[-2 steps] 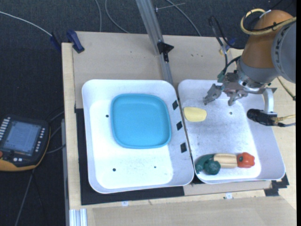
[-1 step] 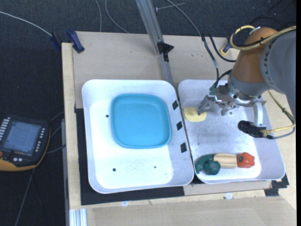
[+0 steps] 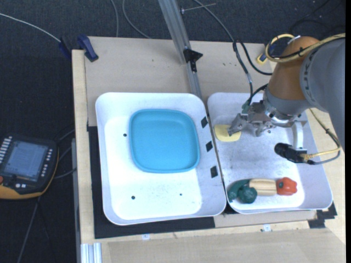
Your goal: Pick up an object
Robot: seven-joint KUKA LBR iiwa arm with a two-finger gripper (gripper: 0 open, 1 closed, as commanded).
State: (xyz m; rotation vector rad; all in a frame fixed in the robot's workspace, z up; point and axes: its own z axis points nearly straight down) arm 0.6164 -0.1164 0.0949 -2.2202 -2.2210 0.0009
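My gripper hangs low over the upper left part of the right bin. A pale yellow piece lies on the bin floor just to the left of the gripper, at its tip; whether they touch is unclear. Along the bin's front edge lie a dark green object, a tan wooden cylinder and a red object, close together in a row. The arm's orange band rises behind the gripper.
The left bin holds a square blue plate. A black piece with a yellowish cable hangs over the right bin's right side. A metal pole slants in from the top between the bins.
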